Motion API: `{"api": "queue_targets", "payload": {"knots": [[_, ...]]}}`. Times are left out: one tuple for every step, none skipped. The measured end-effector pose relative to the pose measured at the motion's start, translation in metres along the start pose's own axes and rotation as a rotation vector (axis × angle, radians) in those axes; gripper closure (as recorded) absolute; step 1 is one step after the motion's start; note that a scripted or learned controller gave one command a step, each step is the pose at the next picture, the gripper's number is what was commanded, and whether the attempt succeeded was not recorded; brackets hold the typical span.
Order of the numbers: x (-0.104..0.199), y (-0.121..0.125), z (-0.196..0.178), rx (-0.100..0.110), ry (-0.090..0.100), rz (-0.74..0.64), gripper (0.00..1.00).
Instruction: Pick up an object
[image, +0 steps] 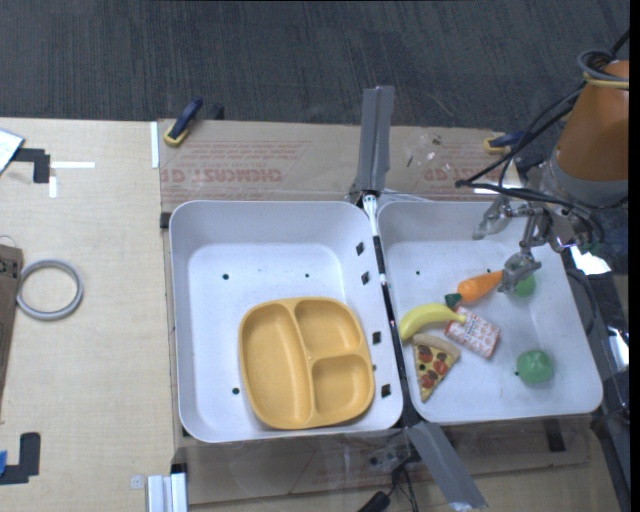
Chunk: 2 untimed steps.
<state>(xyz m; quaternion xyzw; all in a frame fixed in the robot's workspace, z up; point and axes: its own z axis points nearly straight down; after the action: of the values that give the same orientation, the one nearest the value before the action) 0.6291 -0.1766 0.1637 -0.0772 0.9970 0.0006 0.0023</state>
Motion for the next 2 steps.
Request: {"api": "queue_targets", "payload": {"knots": [[0.051, 0.046, 0.068, 0.001, -0.002, -0.109, 0.00], [-0.034, 0.014, -0.024, 0.000, -0.001, -0.186, 0.00]]}}
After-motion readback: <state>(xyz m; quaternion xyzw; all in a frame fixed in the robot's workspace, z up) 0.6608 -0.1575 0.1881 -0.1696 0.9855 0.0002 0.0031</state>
